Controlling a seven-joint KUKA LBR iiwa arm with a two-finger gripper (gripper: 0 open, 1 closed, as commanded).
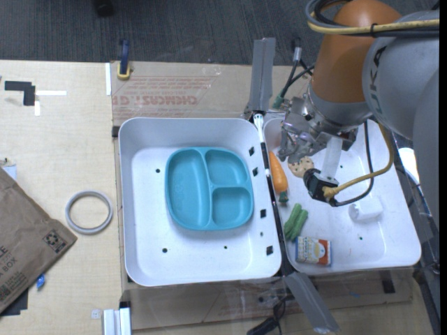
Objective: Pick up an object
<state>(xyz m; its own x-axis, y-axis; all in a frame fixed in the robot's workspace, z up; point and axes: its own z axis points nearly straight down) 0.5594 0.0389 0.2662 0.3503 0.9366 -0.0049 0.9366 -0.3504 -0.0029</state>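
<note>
My gripper (296,151) hangs low over the upper left part of the right bin (370,250), reaching in from the right under the orange wrist band. A tan speckled cookie (302,165) lies right at its lower tip; whether it is gripped is hidden. An orange carrot (279,174) lies just left of it along the bin wall. Green pea pods (296,219) sit below the carrot. A small printed carton (313,250) rests near the front edge, and a white block (366,211) lies to the right.
The left bin (129,208) holds a blue divided plate (209,188). A black and yellow cable (349,185) loops below the wrist over the right bin. On the bench to the left lie a grey tape ring (89,211) and a brown cardboard box (24,246).
</note>
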